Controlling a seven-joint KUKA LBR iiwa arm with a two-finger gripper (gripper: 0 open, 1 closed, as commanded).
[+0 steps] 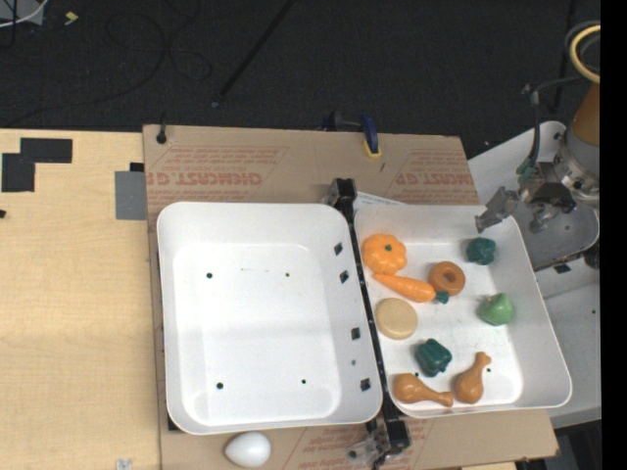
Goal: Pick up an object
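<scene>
The right bin point(549, 360) sits in the lower right of the frame and carries all the likely targets: a small orange pumpkin point(384, 254) at its upper left, a carrot point(405, 286) just below it, a doughnut point(447, 278) to the carrot's right, a tan disc point(397, 318) near the dividing edge, a dark green block point(433, 356) lower down, two drumsticks point(446, 385) along the bottom edge, a light green pepper point(498, 309) toward the right side, and a dark teal piece point(480, 252) near the upper right corner. They look like toy food, probably light, stiff and rather smooth, so they may slip or roll if pinched off centre. The teal piece lies nearest the arm and stands apart from its neighbours; taking it across its middle seems the safest hold. The carrot would best be taken across its thick end. The left bin point(186, 262) fills the middle of the frame, and a white egg point(247, 448) lies on the worktop point(69, 341) just below it. The hand point(524, 202) hangs at the upper right, over the bin's far corner, near the teal piece but apart from it; its fingers look spread and nothing sits between them.
</scene>
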